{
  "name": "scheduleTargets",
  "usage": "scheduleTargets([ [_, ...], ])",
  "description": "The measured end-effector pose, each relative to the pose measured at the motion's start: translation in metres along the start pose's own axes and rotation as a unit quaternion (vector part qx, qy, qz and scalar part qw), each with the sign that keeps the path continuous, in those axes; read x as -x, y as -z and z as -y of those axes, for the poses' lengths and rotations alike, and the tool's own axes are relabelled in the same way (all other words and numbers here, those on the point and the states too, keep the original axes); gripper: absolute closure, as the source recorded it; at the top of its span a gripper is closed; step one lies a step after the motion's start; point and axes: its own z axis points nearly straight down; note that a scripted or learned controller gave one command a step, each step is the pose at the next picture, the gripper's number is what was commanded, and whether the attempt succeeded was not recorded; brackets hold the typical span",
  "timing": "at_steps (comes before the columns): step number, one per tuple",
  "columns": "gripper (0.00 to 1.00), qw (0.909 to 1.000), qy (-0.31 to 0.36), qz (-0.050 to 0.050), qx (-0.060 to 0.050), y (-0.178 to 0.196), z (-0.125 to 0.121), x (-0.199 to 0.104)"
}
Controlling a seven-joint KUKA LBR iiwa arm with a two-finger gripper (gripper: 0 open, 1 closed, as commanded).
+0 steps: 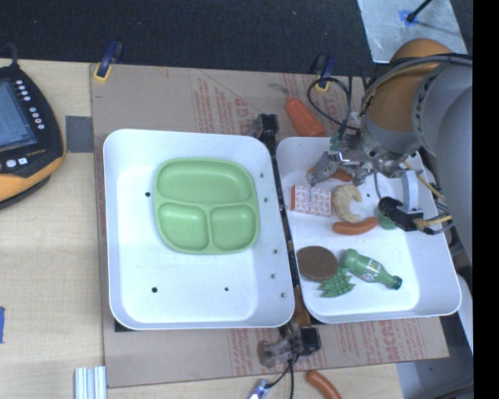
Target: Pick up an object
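Camera view: two white bins seen side by side on bench. Left bin (125,248) occupied by green divided plate (206,204). Right bin (432,293) crowded – red-white packet (310,199), pale bread-like piece (347,199), orange sausage (355,227), brown disc (317,262), green bottle (370,270), green leafy piece (336,286). Gripper (339,163) positioned low over bin's upper part, just above packet and pale piece – jaw state cannot be told, nothing seen held. Orange carrot-like item (303,116) lying outside bins, on cardboard. Tablet controller (12,135) set at far left.
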Motion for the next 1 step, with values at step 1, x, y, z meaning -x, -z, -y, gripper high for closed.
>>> scheduleTargets([
  [1, 0.0, 1.0, -0.001, 0.001, 0.003, 0.0004, -0.0006, 0.0101],
])
